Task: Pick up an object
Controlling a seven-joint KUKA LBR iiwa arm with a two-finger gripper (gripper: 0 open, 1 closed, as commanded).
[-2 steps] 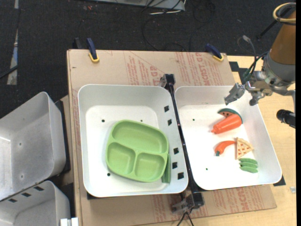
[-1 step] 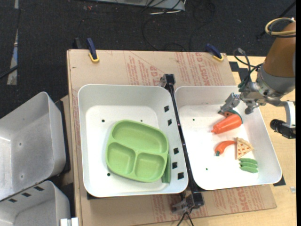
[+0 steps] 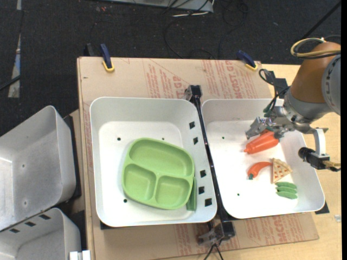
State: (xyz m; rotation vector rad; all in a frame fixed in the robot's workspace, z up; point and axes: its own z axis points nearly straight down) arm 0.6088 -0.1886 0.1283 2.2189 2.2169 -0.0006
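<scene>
The grey arm with its orange band reaches in from the right and brings its two-finger gripper (image 3: 264, 128) low over the upper part of the right-hand shallow white bin (image 3: 233, 199), sitting right at the top end of a plastic orange carrot-shaped toy (image 3: 262, 143), which looks like the object it is lined up to take. Whether the gripper is apart or closed on the carrot cannot be told here, since the wrist hides the tips. The loose toys lie together in this bin, probably so the arm can reach any of them without crossing the divider: one carrot, one small curved orange-red pepper-like piece (image 3: 258, 168) just below it, one tan wedge like a pizza slice (image 3: 280, 170) beside that, and one green pea-pod piece (image 3: 286, 189) near the front right corner, four items in all. The left-hand white bin (image 3: 105, 118) carries a single light-green plastic tray with three compartments (image 3: 158, 173), lying flat and tilted slightly toward the front edge. Both bins rest side by side on a brown cardboard-covered surface (image 3: 146, 75), held down by two blue-and-yellow clamps (image 3: 106, 57) along its far edge.
</scene>
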